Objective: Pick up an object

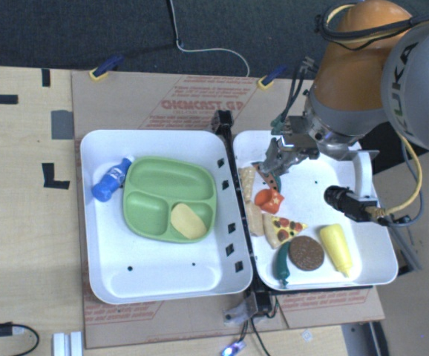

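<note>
My gripper (272, 170) hangs low over the left part of the right bin (363, 273), just above a small red-orange toy (269, 198). Its dark fingers point down and to the left. Under and beside it lie a tan bread piece (249, 191), a pizza slice (283, 229), a brown round cookie (306, 252), a yellow corn-like piece (336, 248) and a green pepper (282, 262). The left bin (155, 280) bears a green divided plate (168, 196) with a yellow piece (188, 220) in one compartment, and a blue bottle (110, 180) beside it.
A black clip rail (233, 199) runs between the two bins. A black cylinder (344, 201) on the arm sticks over the right bin's right side. Cardboard (192, 99) lies under both bins, with a cable (200, 49) behind.
</note>
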Controlling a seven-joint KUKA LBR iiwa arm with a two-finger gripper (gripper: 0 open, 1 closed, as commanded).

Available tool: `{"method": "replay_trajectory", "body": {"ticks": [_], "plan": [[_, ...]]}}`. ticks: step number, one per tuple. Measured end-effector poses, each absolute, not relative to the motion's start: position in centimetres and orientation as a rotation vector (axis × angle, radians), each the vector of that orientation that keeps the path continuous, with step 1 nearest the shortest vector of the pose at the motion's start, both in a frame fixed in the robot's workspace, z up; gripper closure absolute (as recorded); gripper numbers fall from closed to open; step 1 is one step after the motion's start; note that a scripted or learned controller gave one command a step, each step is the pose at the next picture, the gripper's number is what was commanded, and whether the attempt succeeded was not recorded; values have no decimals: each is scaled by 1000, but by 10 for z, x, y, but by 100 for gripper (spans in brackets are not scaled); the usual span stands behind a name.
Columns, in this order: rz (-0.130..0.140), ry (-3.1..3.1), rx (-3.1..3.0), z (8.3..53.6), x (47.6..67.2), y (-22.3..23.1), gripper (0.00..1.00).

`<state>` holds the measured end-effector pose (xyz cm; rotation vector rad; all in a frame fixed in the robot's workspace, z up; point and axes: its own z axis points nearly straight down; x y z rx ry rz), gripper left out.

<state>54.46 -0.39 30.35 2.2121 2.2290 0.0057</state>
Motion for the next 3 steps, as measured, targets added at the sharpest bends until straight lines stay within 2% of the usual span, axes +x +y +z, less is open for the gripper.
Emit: {"method": "replay_trajectory", "body": {"ticks": [1, 2, 3], "plan": [[-12, 2236, 2218, 295, 488, 63, 100], [0, 2230, 2212, 375, 485, 105, 100], [-18, 2220, 2229, 325, 484, 56, 100]]}}
